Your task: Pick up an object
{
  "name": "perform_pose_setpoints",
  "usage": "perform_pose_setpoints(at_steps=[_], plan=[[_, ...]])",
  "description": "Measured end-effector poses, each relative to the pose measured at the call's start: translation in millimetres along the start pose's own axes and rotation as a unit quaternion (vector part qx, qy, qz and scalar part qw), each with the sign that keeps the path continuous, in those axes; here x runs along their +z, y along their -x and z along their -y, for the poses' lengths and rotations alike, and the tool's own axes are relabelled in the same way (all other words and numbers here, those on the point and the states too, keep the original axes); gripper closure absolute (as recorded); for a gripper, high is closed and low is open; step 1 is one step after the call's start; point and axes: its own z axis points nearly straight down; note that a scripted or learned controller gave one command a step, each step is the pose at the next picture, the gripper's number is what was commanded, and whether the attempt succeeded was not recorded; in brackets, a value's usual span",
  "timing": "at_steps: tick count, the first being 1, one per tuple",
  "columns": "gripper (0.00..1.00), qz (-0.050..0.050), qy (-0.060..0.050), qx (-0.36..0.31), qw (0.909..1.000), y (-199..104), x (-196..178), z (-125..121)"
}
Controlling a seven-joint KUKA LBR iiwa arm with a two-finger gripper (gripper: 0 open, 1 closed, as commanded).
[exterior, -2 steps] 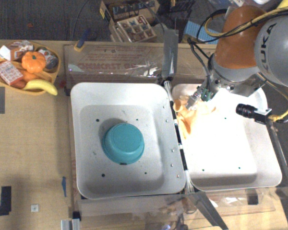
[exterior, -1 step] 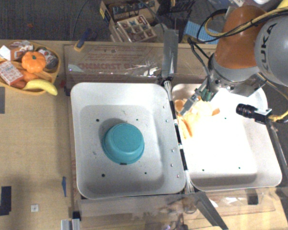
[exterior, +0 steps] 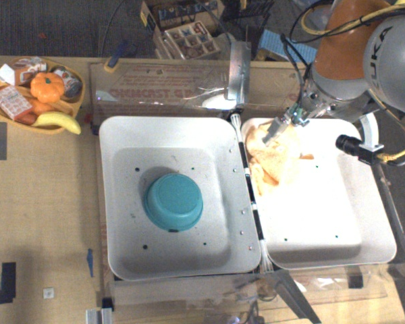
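A: Describe the object in the right bin [exterior: 337, 241].

B: One pale yellow-orange cloth [exterior: 270, 157], soft and crumpled, with folds and no fixed outline. It lies in the far left corner of the right bin, against the wall next to the left bin [exterior: 121, 248]. A small orange scrap [exterior: 306, 157] lies just beside it on the bin floor.

A: State the position of the end effector [exterior: 275, 129].

B: It hangs at the end of the arm [exterior: 364, 42], directly over the upper edge of the cloth, tilted down toward the left. Whether it touches the cloth cannot be told. The view is too blurred there to show if it is apart, together or clamped on anything.

A: Count the items.

B: Two white bins, side by side on the counter [exterior: 40, 208]. One teal bowl [exterior: 174, 202], upside down, near the middle of the left bin. One cloth. One arm. At the far left of the counter, one dish [exterior: 0, 106] holding a banana [exterior: 57, 121], one small pumpkin [exterior: 48, 88] and other small items too indistinct to count.
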Motion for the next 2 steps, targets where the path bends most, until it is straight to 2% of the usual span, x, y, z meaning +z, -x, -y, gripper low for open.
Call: perform_pose_setpoints(at_steps=[1,2], plan=[[0.0,0.0,0.0,0.043,0.9991,-22,0,-20],[0.0,-0.002,-0.003,0.172,0.9851,37,77,17]])
